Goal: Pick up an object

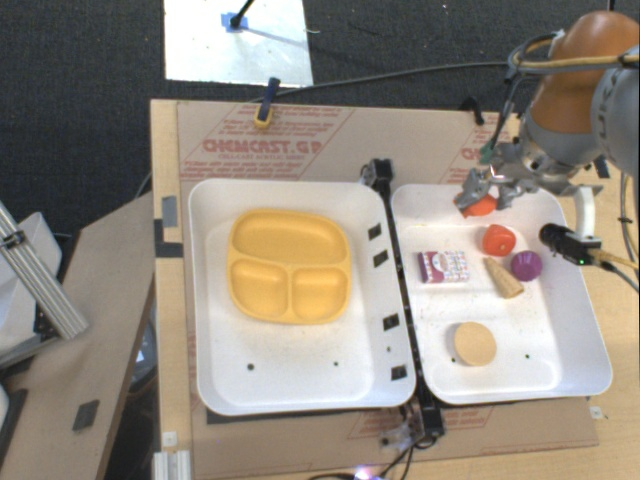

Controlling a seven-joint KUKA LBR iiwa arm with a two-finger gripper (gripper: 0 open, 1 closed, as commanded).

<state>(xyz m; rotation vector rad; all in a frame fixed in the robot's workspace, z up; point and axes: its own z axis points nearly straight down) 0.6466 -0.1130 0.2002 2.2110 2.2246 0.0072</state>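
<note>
Right bin (570, 363), near to far: tan round disc (474, 344) at the front; small purple-and-white box (443, 267) mid-left; tan wedge (503, 277) touching a purple ball (526, 264); orange-red ball (499, 239) just behind them. At the far edge, the tool (483, 194) sits over an orange piece (478, 206), small, rounded, part hidden by the tool. Can't tell how far the tool is open or whether it grips the piece. Left bin (215, 368): yellow three-section tray (290, 266), centre.
</note>
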